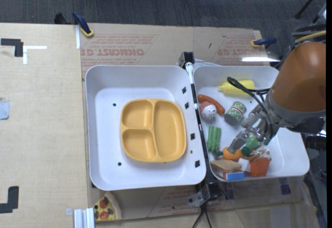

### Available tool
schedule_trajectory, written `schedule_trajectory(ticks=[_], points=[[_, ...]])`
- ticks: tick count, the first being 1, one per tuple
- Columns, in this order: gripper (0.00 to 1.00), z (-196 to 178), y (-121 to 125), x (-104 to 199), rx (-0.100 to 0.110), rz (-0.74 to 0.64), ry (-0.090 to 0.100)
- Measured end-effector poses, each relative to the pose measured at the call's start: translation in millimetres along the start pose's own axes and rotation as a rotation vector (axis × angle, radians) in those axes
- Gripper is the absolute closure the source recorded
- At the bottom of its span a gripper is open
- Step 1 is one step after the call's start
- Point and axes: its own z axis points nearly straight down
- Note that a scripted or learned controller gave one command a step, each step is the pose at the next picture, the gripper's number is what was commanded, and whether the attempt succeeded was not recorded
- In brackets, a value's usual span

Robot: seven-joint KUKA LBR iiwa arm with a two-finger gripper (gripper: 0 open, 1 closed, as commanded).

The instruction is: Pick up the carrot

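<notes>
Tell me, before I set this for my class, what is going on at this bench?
A grey and orange robot arm reaches into the right bin from the right. Its gripper is low over a crowd of toy foods, right by the orange carrot near the bin's front. Whether it has a grip on the carrot cannot be told. The left bin holds a yellow divided plate with nothing on it.
</notes>
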Motion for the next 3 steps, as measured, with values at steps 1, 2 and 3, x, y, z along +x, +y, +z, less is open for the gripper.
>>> schedule_trajectory(ticks=[1,2,3], points=[[0.0,99.8,-14.3,-11.2,0.0,0.097,0.0],[1.0,90.8,-13.0,-13.3,-0.004,0.101,-0.003],[1.0,0.1,49.9,36.9,0.0,0.07,-0.001]])
